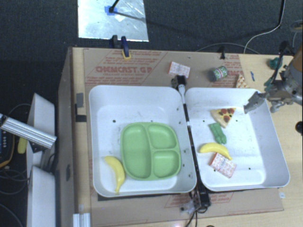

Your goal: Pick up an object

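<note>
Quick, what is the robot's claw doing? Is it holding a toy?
Gripper: above the right bin, near the pizza slice; nothing seen between its fingers, and open or closed cannot be told.

In your right bin [272,141]: a pizza slice [224,116] at twelve o'clock, a green piece [218,133] at centre, a yellow banana [215,149] and a patterned packet [222,165] toward six, all lying flat.
</note>
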You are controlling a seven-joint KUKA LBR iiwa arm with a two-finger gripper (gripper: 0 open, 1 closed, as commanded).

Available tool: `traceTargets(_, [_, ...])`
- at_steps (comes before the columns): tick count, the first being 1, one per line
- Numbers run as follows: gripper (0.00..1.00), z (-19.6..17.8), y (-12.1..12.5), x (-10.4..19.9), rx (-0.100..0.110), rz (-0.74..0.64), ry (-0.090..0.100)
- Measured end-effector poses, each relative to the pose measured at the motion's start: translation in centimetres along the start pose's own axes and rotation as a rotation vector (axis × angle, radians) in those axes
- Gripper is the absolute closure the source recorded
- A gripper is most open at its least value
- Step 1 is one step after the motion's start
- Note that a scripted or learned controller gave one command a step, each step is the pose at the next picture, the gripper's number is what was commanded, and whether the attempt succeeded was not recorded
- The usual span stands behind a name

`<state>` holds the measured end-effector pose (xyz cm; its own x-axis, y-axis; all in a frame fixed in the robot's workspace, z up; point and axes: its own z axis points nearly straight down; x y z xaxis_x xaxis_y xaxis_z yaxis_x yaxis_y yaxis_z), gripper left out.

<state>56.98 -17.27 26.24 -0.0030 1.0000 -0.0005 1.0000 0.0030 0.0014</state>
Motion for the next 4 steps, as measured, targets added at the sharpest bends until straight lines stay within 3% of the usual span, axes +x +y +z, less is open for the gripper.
traceTargets(1, [0.0,7.1,2.8,6.6,0.002,-0.002,0.002])
traceTargets(2, [0.0,17.5,3.0,4.7,0.003,0.002,0.0])
traceTargets(3, [1.0,16.4,3.1,4.7,0.001,0.001,0.0])
traceTargets(4, [1.0,7.7,0.0,11.8,-0.002,-0.001,0.001])
